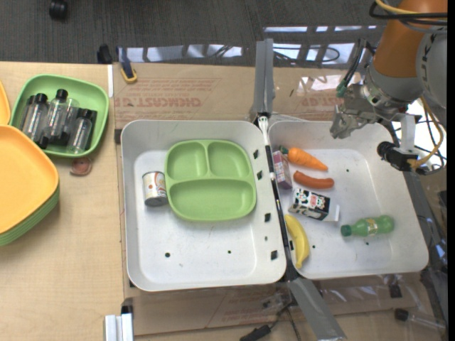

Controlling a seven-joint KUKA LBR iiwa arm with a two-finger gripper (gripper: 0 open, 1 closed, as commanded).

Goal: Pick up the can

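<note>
The small silver metal can [153,188] is seen lying on its side in the left white bin [206,265], pressed against the left edge of the green three-compartment plastic tray [210,179]. Over on the other side, the grey two-finger gripper [344,127] is held above the back rim of the right white bin [370,258], well apart from the can, and nothing is gripped by it; how it is set cannot be told from this angle. In that right bin an orange carrot [308,158] is laid near the back, a red sausage [313,181] just below it, then a black-and-white carton [311,204]. A yellow banana [298,239] is stretched along the bin's left wall, and a green plastic bottle [367,226] is lying on its side to the right.
</note>
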